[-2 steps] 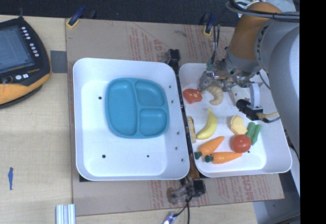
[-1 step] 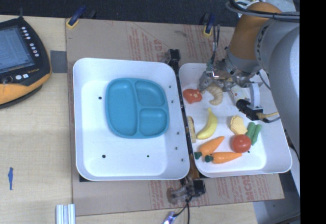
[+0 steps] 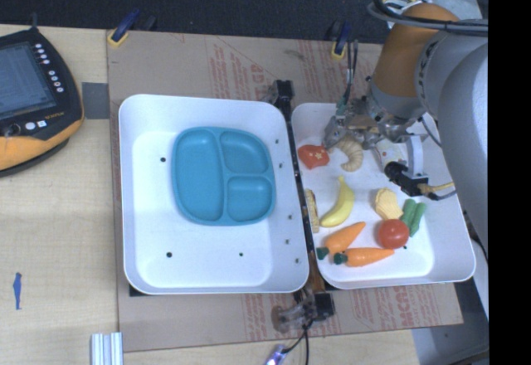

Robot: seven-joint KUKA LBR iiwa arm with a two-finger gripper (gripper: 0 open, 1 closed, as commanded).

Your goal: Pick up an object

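In the camera view the gripper (image 3: 355, 133) hangs low at the right bin's (image 3: 444, 268) twelve o'clock end, right over a pale curved croissant-like toy (image 3: 354, 154); whether the fingers are released or clenched I cannot tell. The toy looks light, stiff and smooth, best pinched across its narrow middle. A tomato slice (image 3: 314, 156) crowds its nine o'clock side; the bin wall is close at twelve, with open floor toward three o'clock.

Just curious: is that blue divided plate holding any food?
Empty. The blue plate shows bare compartments; the toy food lies in the right bin.
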